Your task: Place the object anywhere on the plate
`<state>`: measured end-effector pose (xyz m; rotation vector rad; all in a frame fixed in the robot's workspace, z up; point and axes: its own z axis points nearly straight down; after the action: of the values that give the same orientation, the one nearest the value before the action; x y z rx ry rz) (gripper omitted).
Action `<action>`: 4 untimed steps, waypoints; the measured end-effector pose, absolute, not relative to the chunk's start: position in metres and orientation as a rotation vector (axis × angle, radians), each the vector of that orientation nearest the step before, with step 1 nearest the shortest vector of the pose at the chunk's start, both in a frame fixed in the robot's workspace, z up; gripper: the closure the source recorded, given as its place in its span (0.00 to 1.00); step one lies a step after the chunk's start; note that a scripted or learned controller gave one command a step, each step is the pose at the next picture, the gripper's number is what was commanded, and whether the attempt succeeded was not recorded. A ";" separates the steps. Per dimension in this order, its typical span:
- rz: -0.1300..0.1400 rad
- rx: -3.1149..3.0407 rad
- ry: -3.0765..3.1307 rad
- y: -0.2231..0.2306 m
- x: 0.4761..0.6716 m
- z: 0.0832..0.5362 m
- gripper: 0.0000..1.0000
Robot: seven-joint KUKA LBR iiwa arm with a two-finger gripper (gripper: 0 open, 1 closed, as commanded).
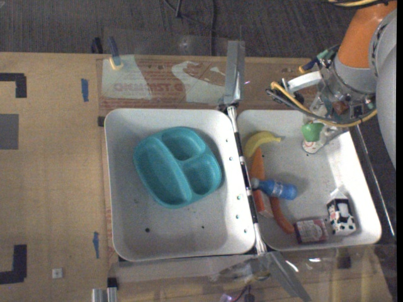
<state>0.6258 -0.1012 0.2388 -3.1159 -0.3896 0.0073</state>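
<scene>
Arm: the grey KUKA arm with its orange band reaches in from the right, its gripper [313, 123] poised over the far part of the right bin [365, 228].
Fingers: hidden among cables and the wrist body; whether they are spread or closed cannot be told.
Object: a small green-and-white item [311, 137], likely the task's thing, directly beneath the fingers, touching or nearly so; no grasp is visible.
Handling: it looks light, rigid and smooth, probably plastic, so apt to slip or tip; a hold across its narrow green top seems best.
Plate: the teal divided plate [178, 166] lies well off to the left of the fingers, in the left bin [126, 231], with nothing on it.
Neighbours: a yellow banana [259, 142] just left of the fingers; an orange carrot [259, 168], a blue bottle [278, 189] and a small carton [340, 216] nearer the camera.
Progress: judged early, the transfer not yet made.
</scene>
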 end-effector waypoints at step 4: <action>0.006 -3.056 -0.718 0.052 0.587 0.230 1.00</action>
<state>0.5868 0.0523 0.2304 -3.0558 -0.7176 0.0060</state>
